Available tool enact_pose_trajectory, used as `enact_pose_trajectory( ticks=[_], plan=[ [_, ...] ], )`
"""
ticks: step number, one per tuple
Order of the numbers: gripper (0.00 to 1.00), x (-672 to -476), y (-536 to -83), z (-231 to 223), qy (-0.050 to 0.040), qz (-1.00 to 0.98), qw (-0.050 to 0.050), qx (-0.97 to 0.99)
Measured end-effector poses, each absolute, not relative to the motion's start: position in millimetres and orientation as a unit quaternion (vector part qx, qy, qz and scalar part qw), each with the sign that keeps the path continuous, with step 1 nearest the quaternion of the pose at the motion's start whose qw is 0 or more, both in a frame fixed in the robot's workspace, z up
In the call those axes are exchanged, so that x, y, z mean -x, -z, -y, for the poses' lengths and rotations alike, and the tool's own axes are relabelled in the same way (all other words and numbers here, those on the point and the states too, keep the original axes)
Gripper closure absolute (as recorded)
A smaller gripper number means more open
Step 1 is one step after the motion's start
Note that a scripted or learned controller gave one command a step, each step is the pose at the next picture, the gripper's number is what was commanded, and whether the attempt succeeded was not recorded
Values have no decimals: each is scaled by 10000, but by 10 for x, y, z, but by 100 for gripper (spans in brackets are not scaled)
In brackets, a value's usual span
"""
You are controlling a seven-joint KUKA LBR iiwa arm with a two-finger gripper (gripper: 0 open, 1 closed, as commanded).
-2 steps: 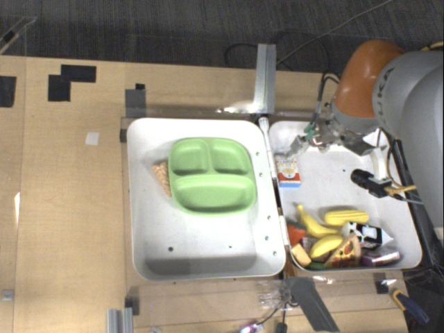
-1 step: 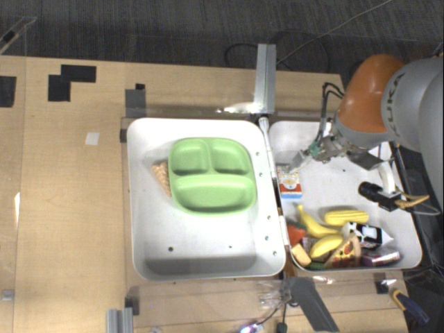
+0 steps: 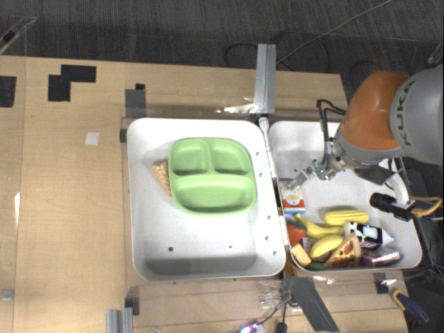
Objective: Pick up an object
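My gripper (image 3: 309, 173) hangs low inside the right bin (image 3: 298, 139), near that bin's left wall, under the grey arm with its orange band (image 3: 371, 111). Just below it stands a small red and white carton (image 3: 293, 201). Further toward the front lies a heap of toy food: a yellow banana (image 3: 320, 227), a corn cob (image 3: 346, 218), a red piece (image 3: 297, 234) and a black and white item (image 3: 371, 236). Nothing shows held at the gripper.
The left bin (image 3: 146, 186) holds a green divided plate (image 3: 210, 174) with a tan waffle-like piece (image 3: 161, 177) poking out at its left edge. A metal post (image 3: 266, 78) rises behind the wall between the bins. Cables run along the right side.
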State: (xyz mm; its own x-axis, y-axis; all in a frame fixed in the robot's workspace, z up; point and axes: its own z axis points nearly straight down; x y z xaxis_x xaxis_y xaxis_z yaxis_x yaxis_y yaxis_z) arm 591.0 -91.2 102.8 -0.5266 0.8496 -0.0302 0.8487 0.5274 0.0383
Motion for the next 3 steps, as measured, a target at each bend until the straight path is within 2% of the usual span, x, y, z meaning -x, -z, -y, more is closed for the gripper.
enact_pose_trajectory(
  ticks=[1, 2, 3],
  plan=[
    [0, -5722, -1020, 1060, -108, -8687, 201, -4949],
    [0, -5369, -1005, 1273, -85, -8832, 206, -4684],
    [0, -5342, -979, 1194, -52, -8639, 181, -5033]
  ],
)
